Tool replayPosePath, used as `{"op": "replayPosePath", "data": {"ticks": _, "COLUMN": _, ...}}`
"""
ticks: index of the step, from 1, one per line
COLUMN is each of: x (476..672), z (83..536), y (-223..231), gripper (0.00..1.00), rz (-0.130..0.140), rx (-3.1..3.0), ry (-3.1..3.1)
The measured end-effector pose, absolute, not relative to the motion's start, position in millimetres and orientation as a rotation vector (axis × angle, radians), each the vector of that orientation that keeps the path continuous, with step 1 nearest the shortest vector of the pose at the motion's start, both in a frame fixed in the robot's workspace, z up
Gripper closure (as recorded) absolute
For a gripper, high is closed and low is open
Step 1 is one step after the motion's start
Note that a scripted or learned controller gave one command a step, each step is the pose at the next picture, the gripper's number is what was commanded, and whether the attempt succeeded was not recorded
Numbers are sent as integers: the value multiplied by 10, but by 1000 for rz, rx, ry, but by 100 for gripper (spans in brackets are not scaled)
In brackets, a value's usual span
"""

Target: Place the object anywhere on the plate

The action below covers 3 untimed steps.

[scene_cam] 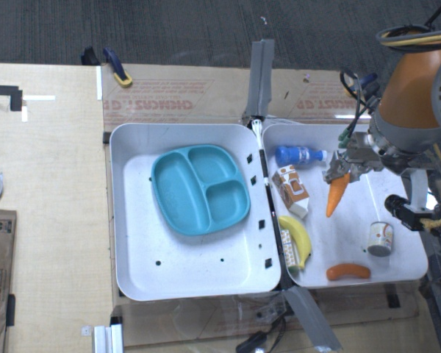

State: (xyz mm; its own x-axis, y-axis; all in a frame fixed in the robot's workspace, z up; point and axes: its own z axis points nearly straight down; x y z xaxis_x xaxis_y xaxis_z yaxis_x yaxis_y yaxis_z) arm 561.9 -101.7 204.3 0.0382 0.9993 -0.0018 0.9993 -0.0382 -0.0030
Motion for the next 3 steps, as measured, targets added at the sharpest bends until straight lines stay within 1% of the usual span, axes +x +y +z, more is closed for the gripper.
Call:
{"op": "replayPosePath", "data": {"ticks": 1, "x": 5960, "z": 1905, "y": -339, "gripper": 100, "rz": 3, "rx": -2121, "ry": -2317}}
{"op": "replayPosePath", "data": {"ticks": 2, "x": 6579, "z": 1904, "y": 461, "gripper": 100, "rz": 5, "rx": -2213, "ry": -2230}}
{"op": "replayPosePath", "data": {"ticks": 3, "x": 6580, "z": 1907, "y": 458, "gripper": 0, "rz": 5, "rx": -2213, "ry": -2231}}
